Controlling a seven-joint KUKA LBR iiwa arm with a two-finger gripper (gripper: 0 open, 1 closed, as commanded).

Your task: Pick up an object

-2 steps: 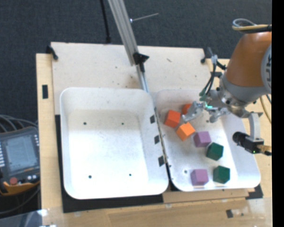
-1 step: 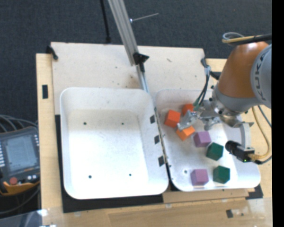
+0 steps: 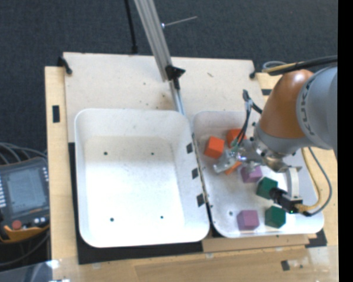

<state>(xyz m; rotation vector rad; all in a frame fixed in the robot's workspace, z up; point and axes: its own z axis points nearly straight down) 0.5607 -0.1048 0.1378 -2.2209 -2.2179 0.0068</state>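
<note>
My arm (image 3: 291, 113) reaches into the right bin (image 3: 219, 225), my gripper (image 3: 228, 164) low among the blocks. An orange block (image 3: 214, 147) sits just beyond my tips, a purple block (image 3: 251, 173) beside them; whether my jaws hold anything, I cannot tell.

light: even, moderately bright, diffuse from above | glare: left bin (image 3: 135, 175) floor nearly washed out to flat white, speckles faint | shadows: soft, short, under that bin's near rim | dim: dark carpet (image 3: 59, 16) beyond the bin, little texture | sharpness: soft overall, low resolution, small blocks right of the bin fuzzy-edged | distortion: none obvious
</note>
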